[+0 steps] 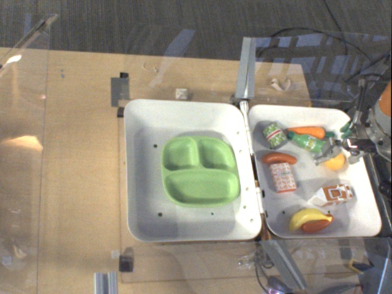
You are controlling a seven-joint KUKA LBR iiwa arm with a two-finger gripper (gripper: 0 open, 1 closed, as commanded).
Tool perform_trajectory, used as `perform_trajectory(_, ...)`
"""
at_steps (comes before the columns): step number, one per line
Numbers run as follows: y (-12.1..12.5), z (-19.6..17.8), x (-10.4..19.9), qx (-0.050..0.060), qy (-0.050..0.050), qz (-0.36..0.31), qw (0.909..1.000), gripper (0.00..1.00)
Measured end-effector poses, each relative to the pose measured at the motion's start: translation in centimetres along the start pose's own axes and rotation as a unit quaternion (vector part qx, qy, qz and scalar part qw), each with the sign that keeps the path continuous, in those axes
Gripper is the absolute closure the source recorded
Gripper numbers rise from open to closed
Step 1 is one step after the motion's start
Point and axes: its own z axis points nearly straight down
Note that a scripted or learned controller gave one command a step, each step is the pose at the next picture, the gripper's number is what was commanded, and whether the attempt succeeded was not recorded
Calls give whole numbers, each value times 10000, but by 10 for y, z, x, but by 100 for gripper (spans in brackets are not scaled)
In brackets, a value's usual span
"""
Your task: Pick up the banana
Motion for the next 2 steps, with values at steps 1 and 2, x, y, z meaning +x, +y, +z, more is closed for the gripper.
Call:
perform_trajectory(1,-32,86,37,5,4,-574,9983,0)
perform_trajectory(2,-32,97,36,-11,1,-1221,9925,0)
